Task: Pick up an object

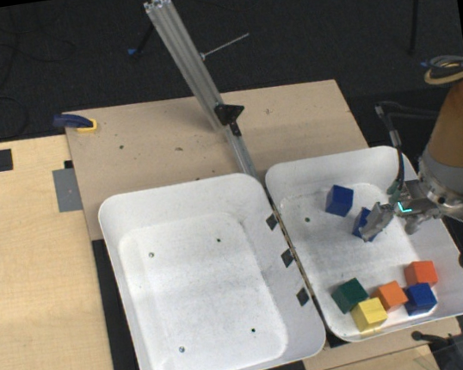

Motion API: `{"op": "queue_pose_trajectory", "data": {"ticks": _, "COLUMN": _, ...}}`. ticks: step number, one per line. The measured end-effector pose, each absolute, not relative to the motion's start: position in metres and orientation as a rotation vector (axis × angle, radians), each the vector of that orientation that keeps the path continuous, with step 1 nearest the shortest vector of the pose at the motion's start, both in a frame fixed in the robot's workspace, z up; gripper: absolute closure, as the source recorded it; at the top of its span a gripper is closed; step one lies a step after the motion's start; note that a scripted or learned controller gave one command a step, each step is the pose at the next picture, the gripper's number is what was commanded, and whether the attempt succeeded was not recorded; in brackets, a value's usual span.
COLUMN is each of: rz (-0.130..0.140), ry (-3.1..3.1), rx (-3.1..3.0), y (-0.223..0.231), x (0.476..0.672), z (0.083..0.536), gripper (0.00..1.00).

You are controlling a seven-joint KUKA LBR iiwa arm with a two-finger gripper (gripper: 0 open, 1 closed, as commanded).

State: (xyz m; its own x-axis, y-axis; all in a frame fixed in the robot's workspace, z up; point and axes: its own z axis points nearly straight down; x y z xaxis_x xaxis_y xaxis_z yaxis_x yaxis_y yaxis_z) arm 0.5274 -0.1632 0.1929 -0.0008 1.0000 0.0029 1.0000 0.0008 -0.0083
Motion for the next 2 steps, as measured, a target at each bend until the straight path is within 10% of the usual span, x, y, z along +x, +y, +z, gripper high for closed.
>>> {"op": "queue_pose_trajectory", "data": {"ticks": 2, "rz": 0.006, "ry": -2.216, "rx": -2.218, "y": -0.173, "x": 0.531, "z": 0.145, "gripper": 0.00}}
